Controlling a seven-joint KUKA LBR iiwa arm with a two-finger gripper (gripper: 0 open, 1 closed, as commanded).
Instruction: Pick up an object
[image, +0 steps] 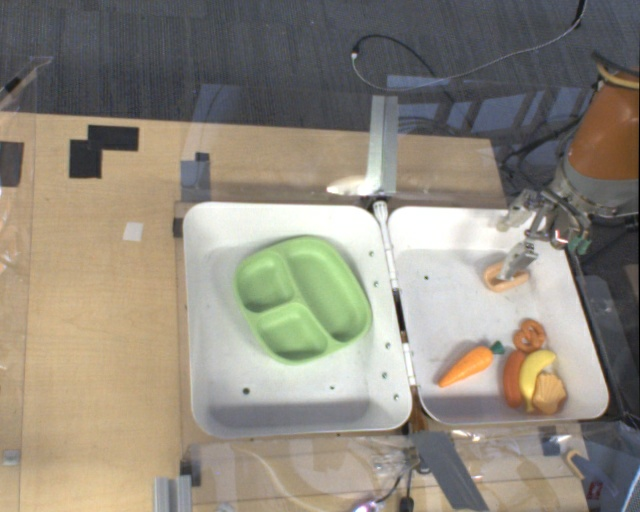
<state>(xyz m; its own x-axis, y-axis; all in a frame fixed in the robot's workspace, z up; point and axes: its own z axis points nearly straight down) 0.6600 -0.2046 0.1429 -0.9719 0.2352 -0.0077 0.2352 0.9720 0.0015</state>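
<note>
From my station I see the two white bins side by side on the wooden bench, split by a metal divider rail (392, 290). The left bin (215, 390) holds a green divided plate (300, 297) with three compartments, lying flat near the middle and turned a little askew. The right bin (440, 300) carries the food pieces. The arm (608, 140) comes in from the right edge, its orange band above the grey wrist, and the gripper (519, 262) hangs over the upper part of the right bin. Its tip sits right over a small tan ring-shaped piece (505, 278), which lies on the bin floor near the back right; I cannot tell if the tip touches it, and I cannot tell from this angle how the tool is set, apart or together. Lower in the same bin an orange carrot (468, 365) with a green top lies tilted, well apart from the tool. Just to its right, in the front right corner, sits a cluster: a brown pretzel (530, 333), a yellow banana (536, 366), an orange-red piece (513, 380) touching the banana, and a tan cracker-like piece (548, 393). A black cable (440, 70) loops across the dark floor behind the bench.
</note>
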